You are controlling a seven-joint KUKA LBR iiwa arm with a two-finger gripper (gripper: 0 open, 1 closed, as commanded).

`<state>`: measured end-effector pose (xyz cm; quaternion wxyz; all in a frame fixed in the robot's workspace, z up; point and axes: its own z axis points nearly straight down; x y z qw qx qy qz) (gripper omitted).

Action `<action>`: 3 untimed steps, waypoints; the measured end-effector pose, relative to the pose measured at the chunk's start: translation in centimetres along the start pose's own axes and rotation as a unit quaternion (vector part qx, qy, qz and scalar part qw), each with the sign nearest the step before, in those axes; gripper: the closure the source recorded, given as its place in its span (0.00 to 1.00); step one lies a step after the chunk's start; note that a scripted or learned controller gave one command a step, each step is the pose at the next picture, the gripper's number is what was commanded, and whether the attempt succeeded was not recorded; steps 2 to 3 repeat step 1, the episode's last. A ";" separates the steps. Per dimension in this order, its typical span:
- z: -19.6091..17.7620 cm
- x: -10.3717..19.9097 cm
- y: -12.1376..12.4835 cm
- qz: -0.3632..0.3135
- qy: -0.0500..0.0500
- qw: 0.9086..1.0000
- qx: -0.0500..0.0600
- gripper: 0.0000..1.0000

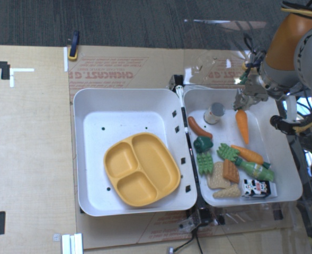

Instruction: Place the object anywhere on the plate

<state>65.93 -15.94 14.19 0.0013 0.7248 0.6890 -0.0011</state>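
Dark grey carpet runs across the far side of the scene, and nearer lies a pale wooden bench [28,157] with a sheet of printed brown cardboard [113,67] under two shallow white plastic bins set side by side. On the left bin's [87,120] floor rests a yellow three-compartment plastic plate [141,169], toward the near side, with nothing in its compartments. The right bin [283,163] holds the toy food: a long orange plastic carrot [242,126] at the far middle, a small grey-and-white cup-like piece [215,112] to its left, a red-brown toy sausage [199,127], a dark green toy broccoli [202,144], a second, smaller orange carrot with leafy green top [239,153], a green toy bottle [257,170], tan bread-like pieces [220,180] and a small black-and-white carton [256,188] at the near right. The two-finger gripper [242,103] hangs at the far end of the right bin, directly over the top of the long orange carrot and apparently touching it; whether it is clenched on the carrot or released cannot be told from this angle. The grey arm with its orange band [289,41] enters from the far right and slopes down and leftward to the gripper.
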 end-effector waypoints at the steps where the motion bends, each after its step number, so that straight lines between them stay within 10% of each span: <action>1: 0.0 0.0 0.0 0.000 0.000 1.000 0.000 0.00; 3: 0.0 0.0 0.0 0.000 0.000 1.000 0.000 0.00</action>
